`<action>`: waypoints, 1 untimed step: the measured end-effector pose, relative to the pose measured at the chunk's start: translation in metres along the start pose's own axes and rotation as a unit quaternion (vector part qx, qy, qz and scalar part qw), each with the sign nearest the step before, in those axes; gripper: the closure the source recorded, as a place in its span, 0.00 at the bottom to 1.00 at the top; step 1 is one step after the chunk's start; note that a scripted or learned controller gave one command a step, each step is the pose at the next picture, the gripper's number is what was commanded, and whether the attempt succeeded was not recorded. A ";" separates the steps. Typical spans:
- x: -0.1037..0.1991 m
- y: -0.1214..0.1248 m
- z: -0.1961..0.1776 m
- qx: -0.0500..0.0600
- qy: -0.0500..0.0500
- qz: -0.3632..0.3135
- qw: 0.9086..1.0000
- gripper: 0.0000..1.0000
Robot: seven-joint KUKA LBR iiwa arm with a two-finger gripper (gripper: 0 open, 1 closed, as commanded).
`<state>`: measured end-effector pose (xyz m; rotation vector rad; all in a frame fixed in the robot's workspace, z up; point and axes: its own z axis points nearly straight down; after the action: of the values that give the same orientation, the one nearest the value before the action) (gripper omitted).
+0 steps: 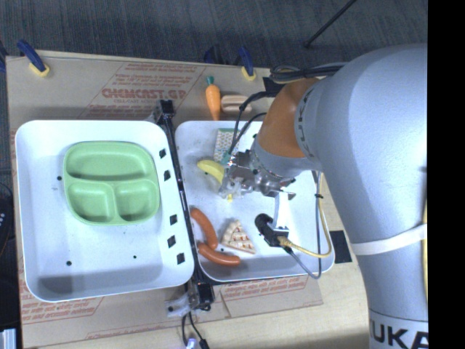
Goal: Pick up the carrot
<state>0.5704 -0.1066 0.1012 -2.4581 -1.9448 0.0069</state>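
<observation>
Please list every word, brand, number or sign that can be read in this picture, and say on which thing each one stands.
"CHEMCAST GP": red print on the brown cardboard sheet under the bins, above the left bin.
"UKA": white letters, cut off at the picture's edge, low on the grey arm.
Smaller red lines beside the large print, and the red print on the cardboard's lower edges: too blurred to read.
</observation>
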 end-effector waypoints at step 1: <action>0.057 -0.040 -0.090 -0.002 0.000 0.094 0.996 1.00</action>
<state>0.5457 -0.0426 0.1915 -2.6328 -1.7068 0.0047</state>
